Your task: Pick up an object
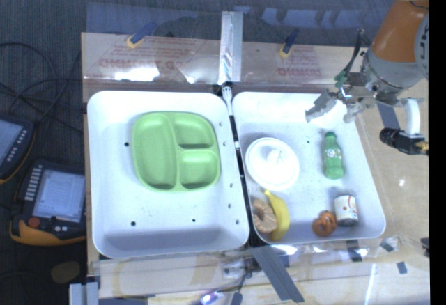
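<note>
My gripper hangs over the far edge of the right bin, open, with nothing between its spread fingers. A green bottle lies just in front of it, apart from it. A white round bowl sits at the bin's left side. Along the near edge lie a yellow banana against a brown bagel-like piece, a small brown item and a short can.
The left bin holds a green divided plate. A ridge separates the two bins. A clear upright panel stands behind them. Tablets and cables lie off the bench at left.
</note>
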Available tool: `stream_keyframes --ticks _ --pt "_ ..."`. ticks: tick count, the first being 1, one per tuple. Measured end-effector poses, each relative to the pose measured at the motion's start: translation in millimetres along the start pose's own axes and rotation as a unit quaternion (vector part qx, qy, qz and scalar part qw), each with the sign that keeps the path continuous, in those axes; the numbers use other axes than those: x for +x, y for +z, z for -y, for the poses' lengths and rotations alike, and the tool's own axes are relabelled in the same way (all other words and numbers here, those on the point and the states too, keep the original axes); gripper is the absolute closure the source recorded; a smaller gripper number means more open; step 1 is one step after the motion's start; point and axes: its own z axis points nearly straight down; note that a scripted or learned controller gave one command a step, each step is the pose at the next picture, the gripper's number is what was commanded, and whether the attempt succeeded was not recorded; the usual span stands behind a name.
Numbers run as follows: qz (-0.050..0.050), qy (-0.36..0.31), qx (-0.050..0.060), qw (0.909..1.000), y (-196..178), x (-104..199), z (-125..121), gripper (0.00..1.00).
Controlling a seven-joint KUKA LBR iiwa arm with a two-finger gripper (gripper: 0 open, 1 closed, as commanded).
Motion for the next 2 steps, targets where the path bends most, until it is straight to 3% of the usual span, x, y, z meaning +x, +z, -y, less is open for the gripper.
stream_keyframes --ticks 1,2 --pt "-0.001 -0.128 -0.002 0.9917 116.5 -39.2 28.8 0.00" --pt "-0.005 0.051 -0.018 0.9985 126.1 -33.3 60.3 0.00"
